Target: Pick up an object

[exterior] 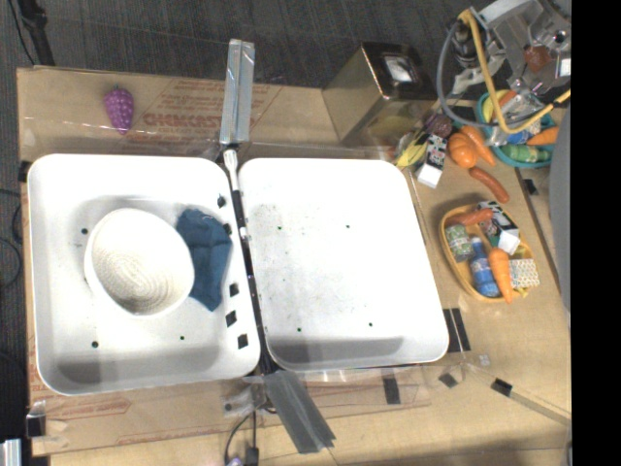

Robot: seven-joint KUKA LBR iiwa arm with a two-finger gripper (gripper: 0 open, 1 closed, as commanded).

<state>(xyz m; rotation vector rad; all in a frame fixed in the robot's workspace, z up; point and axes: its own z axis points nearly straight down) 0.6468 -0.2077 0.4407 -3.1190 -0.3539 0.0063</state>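
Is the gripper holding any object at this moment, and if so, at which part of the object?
It cannot be told. The gripper is at the upper right, away from both bins. The white hat and blue cloth lie in the left bin.

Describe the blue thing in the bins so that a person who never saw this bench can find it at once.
Look at the left white bin, the one that holds a large round white woven hat. Touching the right side of that hat, near the wall between the two bins, lies a crumpled blue cloth. It is the only dark, soft item in either bin.
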